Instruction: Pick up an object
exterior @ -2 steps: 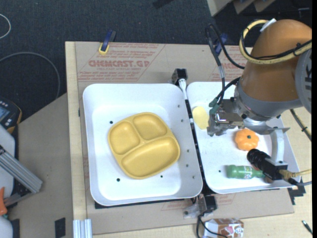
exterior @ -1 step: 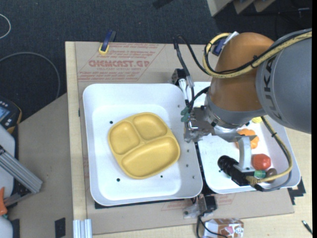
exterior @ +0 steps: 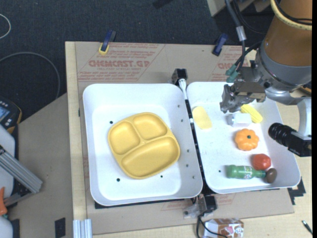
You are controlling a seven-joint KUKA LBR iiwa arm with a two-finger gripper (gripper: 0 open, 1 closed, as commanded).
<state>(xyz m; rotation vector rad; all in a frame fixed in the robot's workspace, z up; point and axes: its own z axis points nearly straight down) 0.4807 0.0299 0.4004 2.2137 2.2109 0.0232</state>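
My gripper (exterior: 232, 104) hangs over the back part of the right bin (exterior: 218, 180), on the grey arm with its orange band coming in from the upper right. Just below and to its right lie a small white block (exterior: 241, 118) and a yellow corn piece (exterior: 254, 114), partly covered by the gripper body. A pale yellow slab (exterior: 201, 117) lies to the gripper's left. Toward the front are an orange pumpkin (exterior: 246, 139), a red tomato (exterior: 261, 161), a green bottle (exterior: 242, 171) lying on its side and a small brown piece (exterior: 271, 175).
The left bin (exterior: 94, 133) holds a yellow divided plate (exterior: 143, 144). A black ridge (exterior: 190, 128) marks where the two bins meet. A black cylindrical fixture (exterior: 290, 137) juts in at the right bin's right edge. Clamps (exterior: 105, 42) sit on the board's far edge.
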